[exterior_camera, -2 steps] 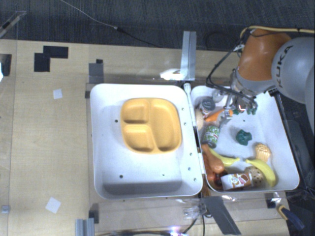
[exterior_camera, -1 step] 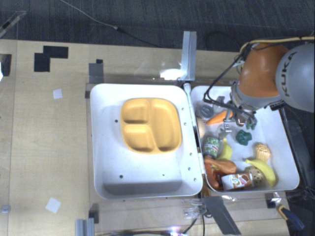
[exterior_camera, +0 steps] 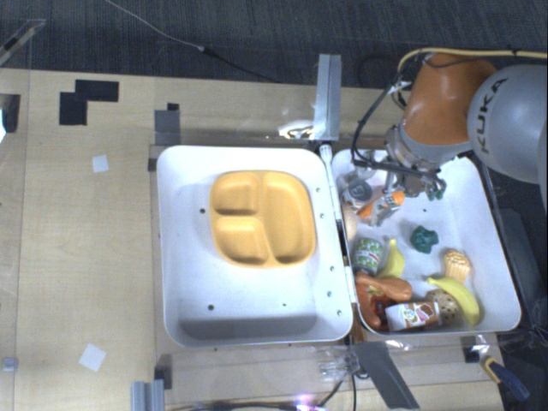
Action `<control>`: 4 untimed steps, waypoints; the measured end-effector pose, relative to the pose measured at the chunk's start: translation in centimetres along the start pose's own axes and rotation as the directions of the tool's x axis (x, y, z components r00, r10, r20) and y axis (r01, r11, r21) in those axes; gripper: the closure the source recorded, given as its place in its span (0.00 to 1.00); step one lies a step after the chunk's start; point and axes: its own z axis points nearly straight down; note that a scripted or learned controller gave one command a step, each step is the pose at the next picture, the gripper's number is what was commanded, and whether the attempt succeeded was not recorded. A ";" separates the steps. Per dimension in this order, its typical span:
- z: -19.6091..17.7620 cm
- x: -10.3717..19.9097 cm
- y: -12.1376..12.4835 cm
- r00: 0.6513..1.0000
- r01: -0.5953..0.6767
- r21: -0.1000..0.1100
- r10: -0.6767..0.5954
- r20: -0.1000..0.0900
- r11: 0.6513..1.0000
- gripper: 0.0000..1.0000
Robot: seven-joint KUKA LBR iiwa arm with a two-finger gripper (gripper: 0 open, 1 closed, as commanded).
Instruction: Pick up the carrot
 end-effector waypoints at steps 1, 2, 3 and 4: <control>0.0 2.1 0.7 0.999 -0.046 -0.003 0.046 0.001 0.999 0.00; -0.2 5.7 1.7 0.999 0.046 0.000 -0.046 0.004 0.999 0.00; -1.7 5.3 1.5 0.999 0.050 0.009 -0.050 0.017 0.999 1.00; -0.1 11.7 -1.9 0.965 0.261 -0.001 -0.261 -0.003 0.965 1.00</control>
